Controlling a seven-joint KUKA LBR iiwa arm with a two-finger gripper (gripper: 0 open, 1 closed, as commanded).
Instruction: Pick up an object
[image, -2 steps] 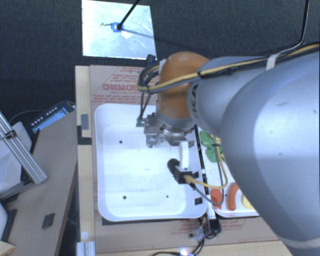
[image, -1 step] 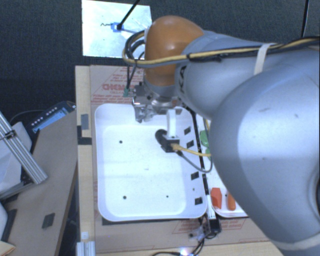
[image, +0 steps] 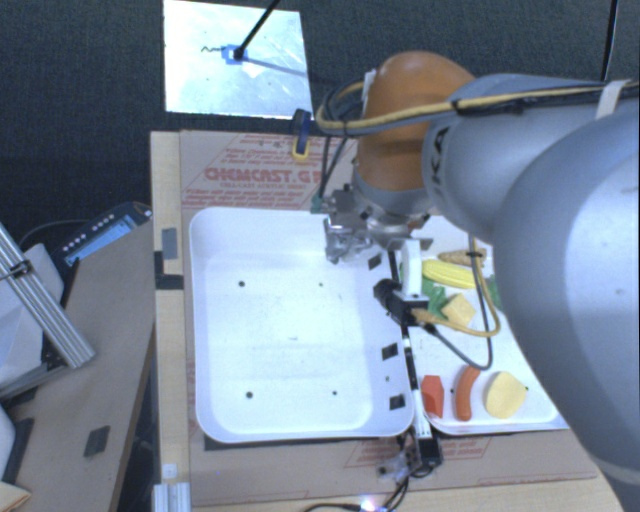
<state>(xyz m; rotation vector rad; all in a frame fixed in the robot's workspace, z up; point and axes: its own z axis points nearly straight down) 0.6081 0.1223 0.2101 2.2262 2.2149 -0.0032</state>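
The gripper (image: 342, 243) is hanging over the far right corner of the left bin (image: 215, 300); its opening cannot be told. Toy food (image: 462, 310) is lying in the right bin (image: 540, 412), to its right. Behind it, cardboard (image: 250, 175) is showing "CHEMCAST".

Yellow corn cob (image: 447, 272), orange carrot (image: 466, 392), yellow lemon (image: 505, 394), lying in right bin (image: 535, 418)

I see my bulky smooth grey arm (image: 540, 200), its rounded orange band (image: 410, 90), yellow and black cables draped along it, and a small metallic claw (image: 342, 240).
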